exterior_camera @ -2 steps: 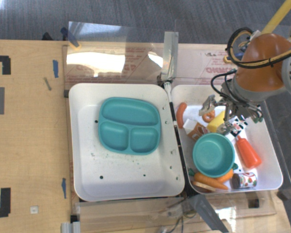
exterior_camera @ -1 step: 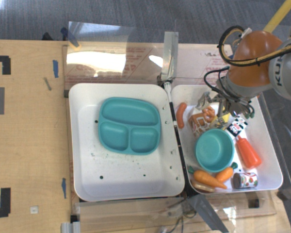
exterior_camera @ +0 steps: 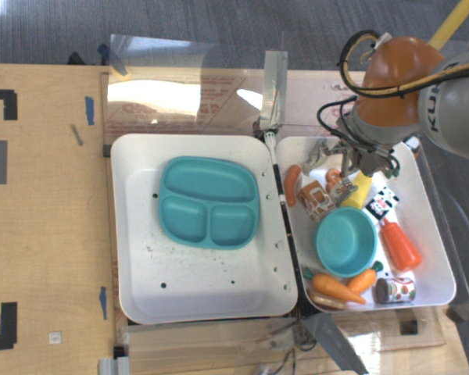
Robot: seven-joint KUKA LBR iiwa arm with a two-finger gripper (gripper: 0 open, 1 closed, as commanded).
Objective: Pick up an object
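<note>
The right bin (exterior_camera: 440, 276) holds a jumble of objects. A teal bowl (exterior_camera: 345, 241) sits in its middle, with a yellow block (exterior_camera: 359, 191) just behind it. A red sausage (exterior_camera: 291, 183) lies at the bin's left wall beside an orange-and-white piece (exterior_camera: 316, 198). An orange bottle (exterior_camera: 399, 245) and a black-and-white box (exterior_camera: 383, 204) lie to the right. Two carrots (exterior_camera: 338, 288) and a small can (exterior_camera: 396, 290) rest at the front. My gripper (exterior_camera: 360, 162) hangs under the orange wrist band over the back of this bin, just above the yellow block. Nothing visibly hangs from it.
The left bin (exterior_camera: 133, 233) holds a teal divided plate (exterior_camera: 209, 201). A metal divider post (exterior_camera: 273, 100) stands between the bins at the back. Clear plastic sheeting (exterior_camera: 172, 92) lies behind the left bin, and a wooden bench surface (exterior_camera: 39, 225) extends to the left.
</note>
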